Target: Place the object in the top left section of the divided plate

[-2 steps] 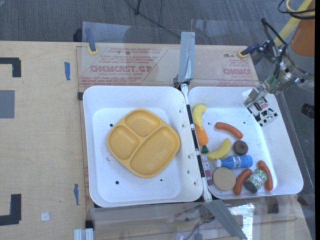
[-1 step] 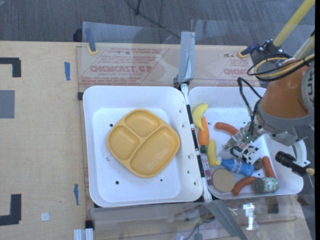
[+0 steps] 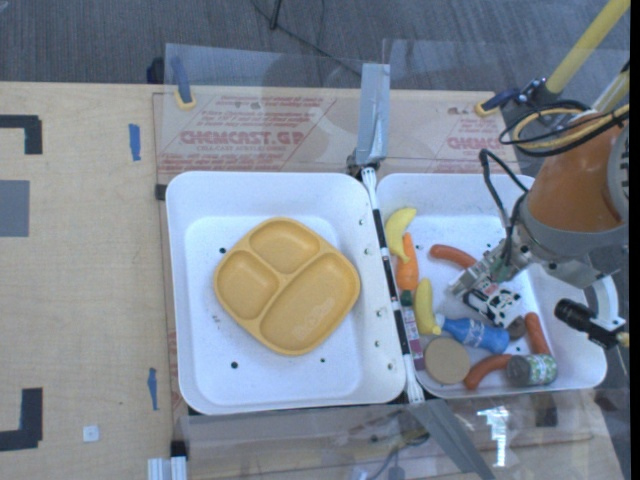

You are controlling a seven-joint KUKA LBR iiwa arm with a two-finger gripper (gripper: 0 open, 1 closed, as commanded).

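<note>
The divided plate (image 3: 288, 285) is yellow, rounded-square, turned at a slant, with three sections: two small ones and one large. It lies in the middle of the left bin (image 3: 190, 298), alone there.

The right bin (image 3: 590, 368) holds the small toys. Counted: two bananas, one (image 3: 399, 230) at the upper left of the bin and one (image 3: 425, 307) lower down along the divider; one orange carrot (image 3: 407, 264) between them; three red-orange sausages, one (image 3: 452, 256) near the middle top, one (image 3: 486, 370) at the bottom and one (image 3: 537, 333) toward the right; one blue piece (image 3: 474, 333); one brown round disc (image 3: 446, 360); one grey-green can (image 3: 531, 370) lying on its side; and one black-and-white toy (image 3: 499, 305) just under the arm's tip.

The gripper (image 3: 484, 280) reaches down into the right bin, above the black-and-white toy and close to it. I cannot tell whether its jaws are open or closed, nor whether they have hold of anything; the tip is small and cluttered.

Behind the bins, a clear sheet on the table (image 3: 80, 268) carries red lettering, "CHEMCAST GP" (image 3: 243, 137), with a partial repeat at the right. Blue tape marks sit on the wooden surface.
</note>
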